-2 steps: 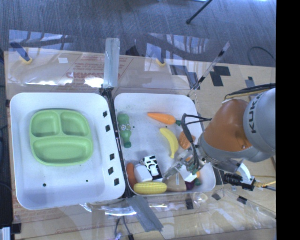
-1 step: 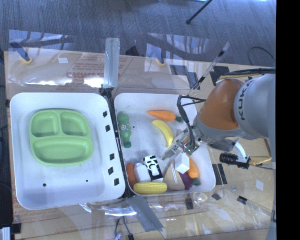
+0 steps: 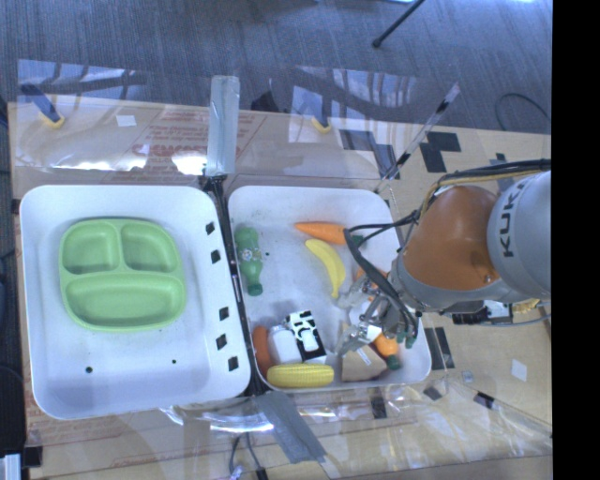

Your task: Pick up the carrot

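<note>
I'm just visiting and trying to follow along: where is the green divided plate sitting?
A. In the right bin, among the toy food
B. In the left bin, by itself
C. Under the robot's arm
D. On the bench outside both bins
B: the green divided plate lies in the left bin, while the banana, the carrot and the other toys are in the right bin.

1. Dark blue-grey carpet (image 3: 187, 37) covers the floor beyond the bench's far edge.
2. The bench top (image 3: 497, 375) is pale wood under clear plastic sheeting (image 3: 309, 117), taped down.
3. Bright light glares white off the sheeting.
4. A thin dark stand leg (image 3: 398, 21) crosses the carpet.
</note>
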Robot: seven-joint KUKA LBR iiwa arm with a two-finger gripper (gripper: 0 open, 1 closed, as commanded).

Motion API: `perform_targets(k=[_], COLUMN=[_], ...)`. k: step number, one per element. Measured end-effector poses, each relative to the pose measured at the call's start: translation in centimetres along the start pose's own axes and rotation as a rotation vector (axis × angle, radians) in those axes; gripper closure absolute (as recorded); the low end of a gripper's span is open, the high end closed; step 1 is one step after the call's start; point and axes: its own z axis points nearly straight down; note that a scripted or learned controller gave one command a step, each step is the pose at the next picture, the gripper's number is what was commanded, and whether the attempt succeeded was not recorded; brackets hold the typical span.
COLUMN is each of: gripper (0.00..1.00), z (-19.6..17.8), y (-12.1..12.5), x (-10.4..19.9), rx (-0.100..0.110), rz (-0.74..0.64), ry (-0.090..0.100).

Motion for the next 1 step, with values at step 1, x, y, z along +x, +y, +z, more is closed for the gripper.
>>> perform_targets(k=[1], gripper=[0.0], z=[0.15], y=[-0.73], x=[1.95], rx=[-0.001], rz=[-0.462], ry=[0.003])
